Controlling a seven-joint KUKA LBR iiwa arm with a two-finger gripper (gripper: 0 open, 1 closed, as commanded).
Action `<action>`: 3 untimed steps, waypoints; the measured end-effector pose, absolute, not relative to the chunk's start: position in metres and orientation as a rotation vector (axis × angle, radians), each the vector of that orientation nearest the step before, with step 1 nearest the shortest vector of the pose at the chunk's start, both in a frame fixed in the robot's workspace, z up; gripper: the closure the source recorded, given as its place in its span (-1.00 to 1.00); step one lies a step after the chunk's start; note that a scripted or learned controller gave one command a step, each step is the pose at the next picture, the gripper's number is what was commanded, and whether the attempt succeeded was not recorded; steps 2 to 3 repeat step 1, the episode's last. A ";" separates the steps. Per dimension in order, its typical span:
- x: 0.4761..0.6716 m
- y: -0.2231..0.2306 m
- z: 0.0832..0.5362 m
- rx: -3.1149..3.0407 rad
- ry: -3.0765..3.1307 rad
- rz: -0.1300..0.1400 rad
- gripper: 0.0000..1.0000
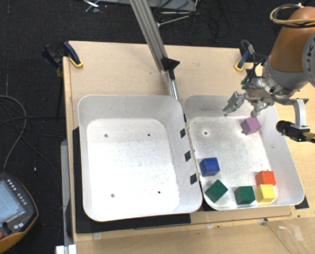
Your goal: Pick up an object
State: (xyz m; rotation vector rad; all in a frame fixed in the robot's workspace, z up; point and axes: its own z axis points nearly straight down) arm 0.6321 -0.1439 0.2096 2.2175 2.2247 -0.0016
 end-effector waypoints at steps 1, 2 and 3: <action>0.648 -0.195 0.296 2.216 2.210 0.005 -1.00; 0.648 -0.195 0.296 2.216 2.210 0.005 -1.00; 0.648 -0.195 0.296 2.216 2.210 0.005 -1.00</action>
